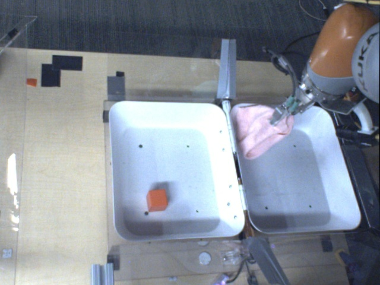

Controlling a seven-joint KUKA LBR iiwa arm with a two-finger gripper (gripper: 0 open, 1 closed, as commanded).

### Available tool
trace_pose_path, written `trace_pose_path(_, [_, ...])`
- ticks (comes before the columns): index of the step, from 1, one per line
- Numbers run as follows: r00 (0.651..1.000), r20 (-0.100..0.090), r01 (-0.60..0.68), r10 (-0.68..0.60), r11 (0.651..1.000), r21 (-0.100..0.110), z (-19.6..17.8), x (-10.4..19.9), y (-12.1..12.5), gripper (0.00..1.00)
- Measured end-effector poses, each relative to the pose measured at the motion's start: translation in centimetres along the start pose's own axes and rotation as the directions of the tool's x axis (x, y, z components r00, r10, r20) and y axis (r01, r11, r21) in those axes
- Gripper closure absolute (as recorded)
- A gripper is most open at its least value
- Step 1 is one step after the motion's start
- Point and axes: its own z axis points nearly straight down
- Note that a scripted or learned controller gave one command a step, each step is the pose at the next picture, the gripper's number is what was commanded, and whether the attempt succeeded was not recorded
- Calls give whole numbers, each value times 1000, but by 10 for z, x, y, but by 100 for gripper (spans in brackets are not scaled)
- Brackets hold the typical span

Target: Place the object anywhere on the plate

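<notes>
Orange block (pixel 157 200) sits lower left in the left bin (pixel 124 159), while the gripper (pixel 284 113) at upper right pinches a pink cloth (pixel 255 132), lifting it off the right bin (pixel 309 183)

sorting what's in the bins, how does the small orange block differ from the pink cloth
The small orange block is a compact, rigid-looking cube; the pink cloth is soft, crumpled and much larger. The block sits in the left white bin, toward its front; the cloth lies in the right white bin, at its back left corner. The gripper is at the cloth's edge, far from the block. Each sits alone in its bin.
</notes>
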Motion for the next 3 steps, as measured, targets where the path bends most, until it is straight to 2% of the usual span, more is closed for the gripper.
trace_pose_path(1, [1000, 1, 7, -7, 1000, -1, -25, 0, 3, 100])
trace_pose_path(2, [916, 0, 400, -400, 916, -2, -36, 42, 21, 100])
trace_pose_path(3, [688, 0, 726, -726, 688, -3, -26, 88, 38, 100])
